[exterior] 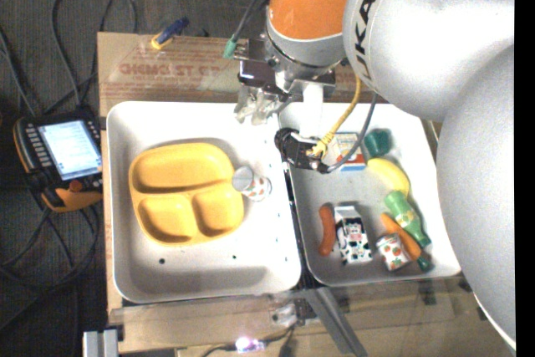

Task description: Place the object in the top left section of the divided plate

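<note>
A yellow divided plate (136, 181) lies in the left bin (201, 272), with one long section at the far side and two smaller ones nearer the front. A small can (252, 183) with a silver end and a spotted white side lies tipped against the plate's right rim, on the bin floor. My gripper (257, 108) hangs over the far right corner of the left bin, up-view of the can and apart from it. Nothing shows in the gripper.
The right bin (443, 263) holds a white and blue box (348, 151), a teal item (378, 141), a yellow fruit (389, 175), a green bottle (402, 211), a carrot (405, 240), a red sausage (326, 230) and two small cartons (354, 235). A handheld screen (60, 148) lies left of the bench.
</note>
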